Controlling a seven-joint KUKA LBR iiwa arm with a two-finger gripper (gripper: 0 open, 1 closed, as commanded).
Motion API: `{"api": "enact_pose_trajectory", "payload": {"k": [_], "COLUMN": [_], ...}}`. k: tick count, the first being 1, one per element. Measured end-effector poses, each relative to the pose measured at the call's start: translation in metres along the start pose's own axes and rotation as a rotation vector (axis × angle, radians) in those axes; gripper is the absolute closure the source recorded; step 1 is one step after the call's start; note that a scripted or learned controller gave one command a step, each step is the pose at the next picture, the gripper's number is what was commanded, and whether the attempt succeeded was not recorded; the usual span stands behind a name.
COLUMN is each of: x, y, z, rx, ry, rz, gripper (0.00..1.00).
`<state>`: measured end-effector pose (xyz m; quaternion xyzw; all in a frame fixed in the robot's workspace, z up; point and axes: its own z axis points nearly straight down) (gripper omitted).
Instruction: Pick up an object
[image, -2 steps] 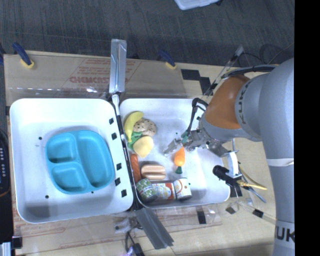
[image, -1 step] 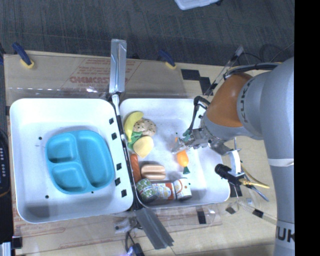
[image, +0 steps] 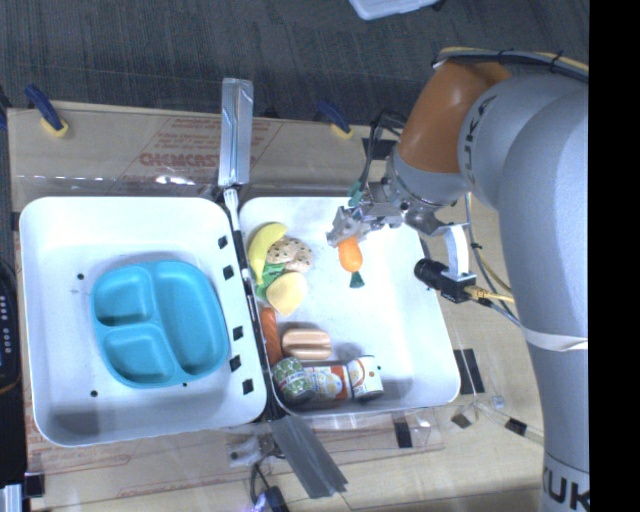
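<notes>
Above the right bin (image: 430, 340), toward its far rim, the gripper (image: 352, 228) has its fingers closed on the top of a small orange carrot (image: 350, 257), which hangs from them clear of the bin floor. The pick looks to be in its lifting step. Next, I judge, comes a steady rise that keeps the carrot pinched, well away from the banana (image: 262, 243) and cookie (image: 288, 253) at the bin's left wall.
</notes>
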<state>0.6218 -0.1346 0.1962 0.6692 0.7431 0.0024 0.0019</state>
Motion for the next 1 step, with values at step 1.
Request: {"api": "enact_pose_trajectory", "payload": {"k": [1], "x": [-0.0040], "y": [0.0236], "z": [-0.0471], "rx": [0.003], "ry": [-0.001], "rz": [0.004], "gripper": [1.00]}}
